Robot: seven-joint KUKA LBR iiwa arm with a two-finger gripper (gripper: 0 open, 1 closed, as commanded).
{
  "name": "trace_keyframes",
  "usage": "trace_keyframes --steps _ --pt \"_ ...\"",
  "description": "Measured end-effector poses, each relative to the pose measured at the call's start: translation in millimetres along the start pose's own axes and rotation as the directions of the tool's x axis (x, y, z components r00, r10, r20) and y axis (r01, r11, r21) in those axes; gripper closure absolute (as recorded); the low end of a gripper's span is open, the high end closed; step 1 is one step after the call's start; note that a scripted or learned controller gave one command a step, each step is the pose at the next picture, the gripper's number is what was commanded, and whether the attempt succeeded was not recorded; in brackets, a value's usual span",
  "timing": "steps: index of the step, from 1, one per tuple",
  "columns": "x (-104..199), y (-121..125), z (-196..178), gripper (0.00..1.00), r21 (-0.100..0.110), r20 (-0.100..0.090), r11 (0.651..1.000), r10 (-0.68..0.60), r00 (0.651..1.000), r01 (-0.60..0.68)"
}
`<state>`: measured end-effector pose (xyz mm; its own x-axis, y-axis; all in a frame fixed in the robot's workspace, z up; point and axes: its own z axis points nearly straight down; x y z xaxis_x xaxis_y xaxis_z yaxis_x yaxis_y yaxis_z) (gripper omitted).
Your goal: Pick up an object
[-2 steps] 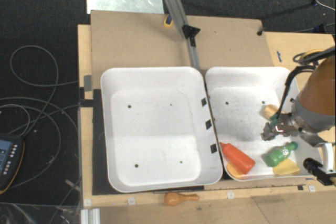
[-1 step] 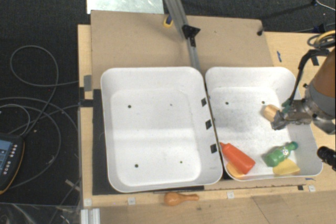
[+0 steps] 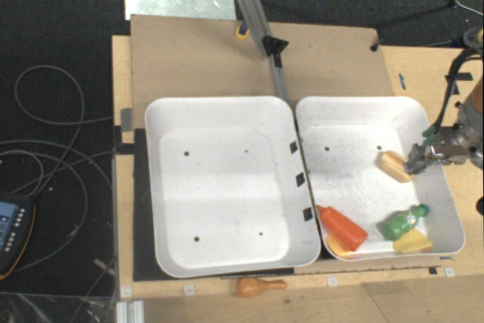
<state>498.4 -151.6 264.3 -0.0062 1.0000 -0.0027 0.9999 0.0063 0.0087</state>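
Tan oblong block point(image 3: 393, 166) in right white plastic bin point(image 3: 355, 113), touching end effector point(image 3: 417, 160); finger state cannot be told. Green plastic bottle point(image 3: 403, 222) nearer.

Fixed overhead camera, slanted down on bins point(image 3: 227, 106).

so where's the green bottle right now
The green bottle lies near the front right corner of the right bin, just above a yellow piece.
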Motion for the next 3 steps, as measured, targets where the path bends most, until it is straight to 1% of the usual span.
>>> trace_keyframes --steps 1,2,3 --pt "53 -1 14 1.00 0.006 -0.004 1.000 -0.004 1.000 0.004" --pt "107 5 28 1.00 0.007 -0.005 1.000 -0.004 1.000 0.004" --pt "153 1 34 1.00 0.007 -0.005 1.000 -0.004 1.000 0.004"
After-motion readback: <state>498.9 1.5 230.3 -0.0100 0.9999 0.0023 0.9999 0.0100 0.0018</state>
